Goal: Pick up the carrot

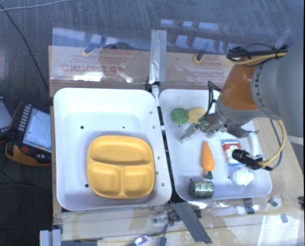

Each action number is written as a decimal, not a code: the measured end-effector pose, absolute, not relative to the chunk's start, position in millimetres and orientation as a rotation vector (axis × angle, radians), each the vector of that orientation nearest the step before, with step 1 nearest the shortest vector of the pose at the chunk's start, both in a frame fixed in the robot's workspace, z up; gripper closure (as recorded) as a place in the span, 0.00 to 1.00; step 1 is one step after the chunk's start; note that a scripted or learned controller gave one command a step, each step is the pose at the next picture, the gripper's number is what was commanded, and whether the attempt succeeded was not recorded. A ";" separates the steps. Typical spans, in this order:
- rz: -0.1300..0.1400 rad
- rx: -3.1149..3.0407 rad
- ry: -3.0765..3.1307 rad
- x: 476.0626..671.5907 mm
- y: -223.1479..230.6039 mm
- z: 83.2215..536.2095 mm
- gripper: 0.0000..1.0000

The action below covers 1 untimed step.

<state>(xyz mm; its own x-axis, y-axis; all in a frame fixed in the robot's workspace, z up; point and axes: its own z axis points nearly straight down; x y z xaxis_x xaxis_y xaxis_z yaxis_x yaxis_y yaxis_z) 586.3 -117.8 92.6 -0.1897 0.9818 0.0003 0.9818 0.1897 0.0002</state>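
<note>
Carrot (208, 158) lies in the right bin (255, 191), lower centre-right of the frame, leaf end pointing down toward a green can (200, 188). The gripper (194, 130) hangs just above and left of it, fingers spread and holding nothing, near a green ball (179, 116). This looks like the approach step; next it must shift down-right over the carrot and descend.

Left bin (70, 106) holds a yellow divided tray (122, 166), three compartments, sitting flat toward the near side; right bin (178, 188) has a green fuzzy ball (179, 116) just beside a pale yellow item (196, 114) at the back; a green can (200, 188) on its side near the front rim; handheld pendant (30, 133) on the floor, left of the bench.
</note>
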 end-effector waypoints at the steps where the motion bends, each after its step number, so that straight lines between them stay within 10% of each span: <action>1: 0.003 -2.317 -2.120 574.2 -79.5 182.9 0.00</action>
<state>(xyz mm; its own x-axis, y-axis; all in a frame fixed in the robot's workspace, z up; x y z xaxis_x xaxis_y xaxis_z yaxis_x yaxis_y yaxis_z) 574.2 -79.5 182.9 0.0887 0.9961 -0.0008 0.9961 -0.0887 -0.0024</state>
